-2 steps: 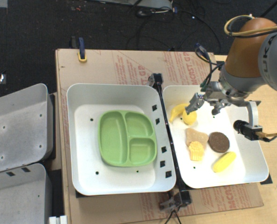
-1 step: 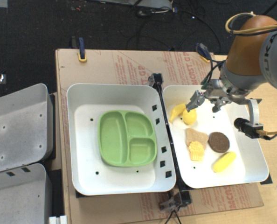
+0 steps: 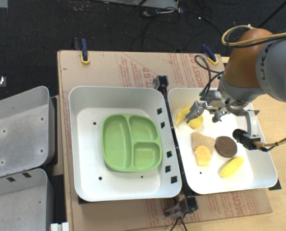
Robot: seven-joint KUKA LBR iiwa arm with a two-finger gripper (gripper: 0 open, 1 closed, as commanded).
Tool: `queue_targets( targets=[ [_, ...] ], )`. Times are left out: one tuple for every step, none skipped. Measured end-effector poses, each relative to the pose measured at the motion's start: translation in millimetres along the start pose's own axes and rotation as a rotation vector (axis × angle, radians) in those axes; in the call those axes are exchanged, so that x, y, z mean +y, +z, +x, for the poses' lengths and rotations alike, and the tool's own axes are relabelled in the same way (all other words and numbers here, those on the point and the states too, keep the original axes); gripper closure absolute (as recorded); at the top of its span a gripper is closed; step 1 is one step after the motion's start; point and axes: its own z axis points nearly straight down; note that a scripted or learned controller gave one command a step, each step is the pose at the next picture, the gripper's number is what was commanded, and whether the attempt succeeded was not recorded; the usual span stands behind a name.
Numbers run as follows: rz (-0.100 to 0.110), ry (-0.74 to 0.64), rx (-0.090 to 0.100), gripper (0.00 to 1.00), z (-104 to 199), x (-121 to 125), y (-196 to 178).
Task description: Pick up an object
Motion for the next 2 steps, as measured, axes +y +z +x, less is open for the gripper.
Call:
queue_targets(
  targets=[
    [0.001, 0.002, 0.000, 0.00, -6.2, -1.0, 61.5],
    [-0.001, 0.001, 0.000, 0.00, -5.7, -1.3, 80.8]
  ],
)
